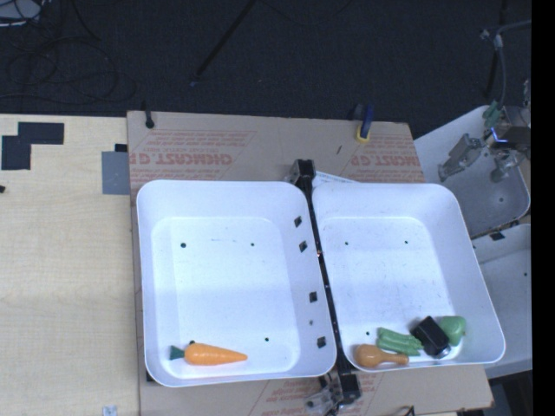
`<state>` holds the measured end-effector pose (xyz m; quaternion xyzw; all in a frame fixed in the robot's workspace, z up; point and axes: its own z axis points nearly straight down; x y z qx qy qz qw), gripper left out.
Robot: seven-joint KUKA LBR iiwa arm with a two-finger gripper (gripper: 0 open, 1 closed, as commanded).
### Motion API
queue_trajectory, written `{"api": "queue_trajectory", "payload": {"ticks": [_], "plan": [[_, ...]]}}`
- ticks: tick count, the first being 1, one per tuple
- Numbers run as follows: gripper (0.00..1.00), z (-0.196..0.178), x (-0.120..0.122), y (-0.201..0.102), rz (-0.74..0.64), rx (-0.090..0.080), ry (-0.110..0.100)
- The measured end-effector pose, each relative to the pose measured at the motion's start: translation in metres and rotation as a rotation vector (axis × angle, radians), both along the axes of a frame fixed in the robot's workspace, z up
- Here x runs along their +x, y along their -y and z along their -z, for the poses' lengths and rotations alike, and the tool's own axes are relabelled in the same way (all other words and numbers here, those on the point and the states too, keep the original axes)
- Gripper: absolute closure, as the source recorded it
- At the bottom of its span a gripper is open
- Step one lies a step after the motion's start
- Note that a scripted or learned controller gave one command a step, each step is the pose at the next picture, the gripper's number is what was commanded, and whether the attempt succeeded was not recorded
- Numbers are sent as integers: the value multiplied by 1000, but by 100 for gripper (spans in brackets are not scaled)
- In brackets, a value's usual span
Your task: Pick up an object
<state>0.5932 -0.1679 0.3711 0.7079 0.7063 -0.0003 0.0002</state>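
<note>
An orange toy carrot (212,354) with a green top lies along the front wall of the left bin (156,232), near its front-left corner. In the front-right corner of the right bin (451,206) several small things are bunched together: a tan-orange gourd-shaped toy (379,356), a green pod-like toy (398,341), a black block (431,336) and a light green rounded piece (453,326). The black block rests against the green pieces.
Both bins sit on a cardboard sheet (260,146) on a pale wooden bench (61,258). Black clips (303,173) join the bins along the seam. A blue-and-yellow clamp (364,126) holds the cardboard's far edge. Grey metal hardware (490,159) stands at the right.
</note>
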Motion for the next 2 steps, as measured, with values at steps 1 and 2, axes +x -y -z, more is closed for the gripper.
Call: {"api": "queue_trajectory", "payload": {"ticks": [1,2], "plan": [[0,-12,-36,-53,-7,3,-2],[0,-86,-115,25,7,-4,6]]}}
